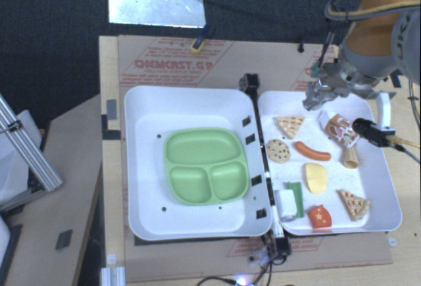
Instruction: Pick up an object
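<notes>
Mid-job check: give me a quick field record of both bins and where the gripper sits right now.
left bin: holds a green divided tray, three compartments
right bin: toy foods, lying apart
far row: pizza slice, red-and-white packet
middle row: cookie, sausage, cone
near row: yellow block, white-and-green piece, red piece, second pizza slice
gripper: over the right bin's far edge, beyond the pizza slice, no object seen in it
task state: nothing picked up yet
</notes>
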Robot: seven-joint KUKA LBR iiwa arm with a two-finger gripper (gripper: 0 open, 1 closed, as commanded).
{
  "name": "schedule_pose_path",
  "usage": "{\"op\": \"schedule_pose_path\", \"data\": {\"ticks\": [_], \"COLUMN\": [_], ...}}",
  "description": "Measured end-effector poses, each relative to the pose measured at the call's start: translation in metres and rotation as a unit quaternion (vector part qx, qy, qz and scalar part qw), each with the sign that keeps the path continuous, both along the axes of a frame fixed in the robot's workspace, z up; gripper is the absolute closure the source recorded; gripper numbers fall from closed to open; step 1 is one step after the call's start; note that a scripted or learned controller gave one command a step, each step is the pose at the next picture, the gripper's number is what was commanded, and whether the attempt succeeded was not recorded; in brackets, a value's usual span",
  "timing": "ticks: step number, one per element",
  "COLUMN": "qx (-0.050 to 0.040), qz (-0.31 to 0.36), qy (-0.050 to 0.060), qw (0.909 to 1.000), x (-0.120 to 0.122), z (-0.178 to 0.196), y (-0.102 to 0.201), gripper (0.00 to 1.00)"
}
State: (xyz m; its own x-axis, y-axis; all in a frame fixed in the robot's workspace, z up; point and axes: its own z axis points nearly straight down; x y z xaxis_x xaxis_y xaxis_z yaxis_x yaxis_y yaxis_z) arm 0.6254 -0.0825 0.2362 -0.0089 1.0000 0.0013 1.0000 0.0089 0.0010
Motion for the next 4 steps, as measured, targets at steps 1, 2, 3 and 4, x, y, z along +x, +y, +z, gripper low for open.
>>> {"op": "schedule_pose_path", "data": {"ticks": [1, 2, 3, 4], "qx": [0.0003, 0.0004, -0.0001, 0.0003], "qz": [0.0, 0.0, -0.001, 0.0], "qy": [0.001, 0.002, 0.002, 0.001], "qw": [1.0, 1.0, 1.0, 1.0], "x": [-0.025, -0.064, -0.097, -0.127], "z": [-0.01, -0.02, -0.025, -0.003], "y": [0.043, 0.083, 0.118, 0.158], "gripper": [1.0, 1.0, 1.0, 1.0]}}
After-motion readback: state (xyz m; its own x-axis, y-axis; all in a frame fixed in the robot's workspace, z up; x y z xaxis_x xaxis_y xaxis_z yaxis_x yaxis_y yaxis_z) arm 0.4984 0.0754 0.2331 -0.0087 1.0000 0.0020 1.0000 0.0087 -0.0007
